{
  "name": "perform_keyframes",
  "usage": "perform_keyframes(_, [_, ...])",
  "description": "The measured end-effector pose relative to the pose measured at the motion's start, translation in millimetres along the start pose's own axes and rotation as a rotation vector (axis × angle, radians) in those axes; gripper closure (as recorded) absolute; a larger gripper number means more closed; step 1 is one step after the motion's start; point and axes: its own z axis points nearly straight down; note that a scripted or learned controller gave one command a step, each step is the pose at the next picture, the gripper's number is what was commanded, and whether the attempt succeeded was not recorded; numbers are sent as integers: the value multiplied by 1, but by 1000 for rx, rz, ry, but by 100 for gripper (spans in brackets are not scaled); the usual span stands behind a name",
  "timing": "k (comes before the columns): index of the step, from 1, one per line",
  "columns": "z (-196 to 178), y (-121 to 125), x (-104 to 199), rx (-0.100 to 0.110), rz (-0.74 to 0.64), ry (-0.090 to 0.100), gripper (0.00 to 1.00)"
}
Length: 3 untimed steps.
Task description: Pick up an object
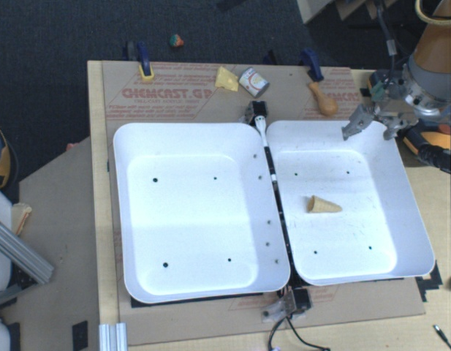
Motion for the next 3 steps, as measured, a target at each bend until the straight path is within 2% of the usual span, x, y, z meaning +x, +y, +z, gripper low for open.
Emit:
perform_keyframes(1, [71, -1, -49, 5, 4, 0, 0])
perform_keyframes(2, [-119, -43, -31, -21, -1, -7, 0])
perform_keyframes(3, [-211, -44, 31, -15, -7, -3, 0])
